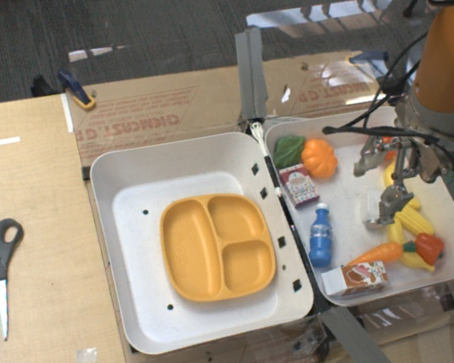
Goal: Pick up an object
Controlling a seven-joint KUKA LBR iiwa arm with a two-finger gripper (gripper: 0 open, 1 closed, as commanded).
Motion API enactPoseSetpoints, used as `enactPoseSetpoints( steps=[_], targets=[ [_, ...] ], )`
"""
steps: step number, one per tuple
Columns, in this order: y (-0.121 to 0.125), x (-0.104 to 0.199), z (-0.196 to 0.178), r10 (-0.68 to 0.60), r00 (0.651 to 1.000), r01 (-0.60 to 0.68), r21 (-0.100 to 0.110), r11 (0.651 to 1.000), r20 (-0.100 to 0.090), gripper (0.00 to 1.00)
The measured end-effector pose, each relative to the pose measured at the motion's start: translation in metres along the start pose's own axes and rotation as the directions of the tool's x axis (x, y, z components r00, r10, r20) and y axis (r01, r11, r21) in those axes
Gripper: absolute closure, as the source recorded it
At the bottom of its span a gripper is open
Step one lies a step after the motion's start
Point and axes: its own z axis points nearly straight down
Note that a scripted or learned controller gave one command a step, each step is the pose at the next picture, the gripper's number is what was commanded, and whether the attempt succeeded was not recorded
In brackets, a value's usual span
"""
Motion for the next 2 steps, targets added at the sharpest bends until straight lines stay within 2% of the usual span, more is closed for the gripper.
enactPoseSetpoints(
  steps=[1,2],
  targets=[
    [-0.081,-0.032,0.079,0.041,0.999,-0.041,0.0,0.999,0.0,0.0],
    [-0.092,-0.026,0.14,0.156,0.988,-0.156,0.0,0.988,0.001,0.0]
  ],
)
